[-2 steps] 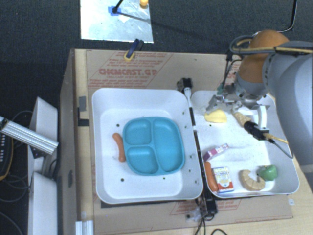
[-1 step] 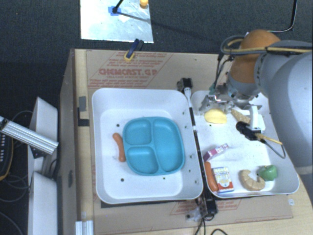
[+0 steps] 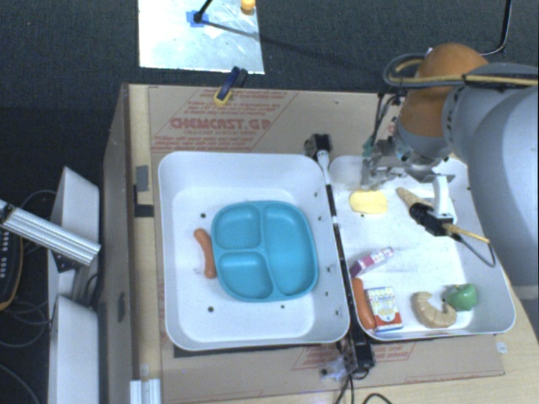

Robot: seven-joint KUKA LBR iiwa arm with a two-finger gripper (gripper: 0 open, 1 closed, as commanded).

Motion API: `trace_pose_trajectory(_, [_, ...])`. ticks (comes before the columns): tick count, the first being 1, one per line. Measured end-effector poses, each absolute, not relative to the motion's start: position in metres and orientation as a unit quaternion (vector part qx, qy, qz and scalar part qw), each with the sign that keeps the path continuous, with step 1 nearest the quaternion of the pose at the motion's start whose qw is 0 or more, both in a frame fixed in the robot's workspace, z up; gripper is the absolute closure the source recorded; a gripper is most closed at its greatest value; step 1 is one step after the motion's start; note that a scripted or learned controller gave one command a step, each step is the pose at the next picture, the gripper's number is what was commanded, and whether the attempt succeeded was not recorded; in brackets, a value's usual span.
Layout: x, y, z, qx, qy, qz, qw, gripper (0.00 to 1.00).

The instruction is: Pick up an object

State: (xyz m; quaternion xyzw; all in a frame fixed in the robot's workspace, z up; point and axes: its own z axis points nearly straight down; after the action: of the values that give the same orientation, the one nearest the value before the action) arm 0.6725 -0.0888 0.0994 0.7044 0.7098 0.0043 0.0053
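At the bottom right of the frame, the little box (image 3: pixel 383 304), the bread roll (image 3: pixel 434 310) and the green fruit (image 3: pixel 461 295) lie close together, so a grab there could catch two. Higher up, the yellow lump (image 3: pixel 368 202) lies in the right bin (image 3: pixel 421 263), just below the pincer (image 3: pixel 376 173). I cannot tell if the pincer is open or closed. The lump looks flat and smooth; it may slip out.
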Motion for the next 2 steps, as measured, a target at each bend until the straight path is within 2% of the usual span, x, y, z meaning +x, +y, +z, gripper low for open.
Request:
trace_pose_trajectory(1, [0.672, -0.089, 0.099, 0.704, 0.710, 0.0041, 0.005, 0.00])
trace_pose_trajectory(2, [0.669, -0.085, 0.085, 0.706, 0.709, 0.0005, 0.001, 0.00])
